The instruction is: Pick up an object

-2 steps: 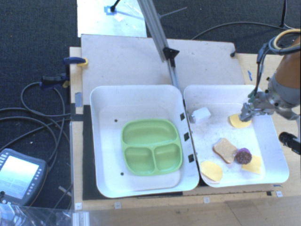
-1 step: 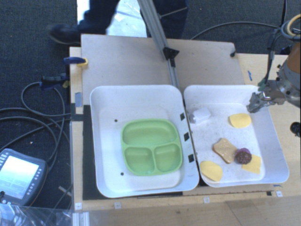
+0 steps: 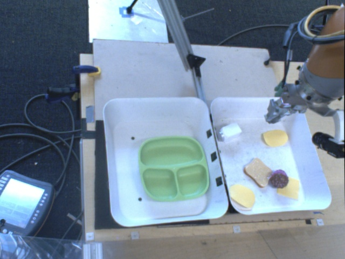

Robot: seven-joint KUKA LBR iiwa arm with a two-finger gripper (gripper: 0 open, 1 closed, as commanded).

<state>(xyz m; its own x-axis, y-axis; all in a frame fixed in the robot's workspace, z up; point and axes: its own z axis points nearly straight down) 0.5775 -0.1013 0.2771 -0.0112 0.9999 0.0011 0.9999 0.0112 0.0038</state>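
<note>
Below the claw [image 3: 276, 114], yellow slice [image 3: 275, 138], long axis left-right

Bright even light, soft shadows, slight blur overall.

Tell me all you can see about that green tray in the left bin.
The green tray is a pale green, plastic-looking plate with rounded corners and three compartments: one long one across the far side and two smaller ones nearer the camera. All three look bare. It lies flat, slightly turned, on the floor of the left bin, toward its right half, with nothing else touching it.
</note>
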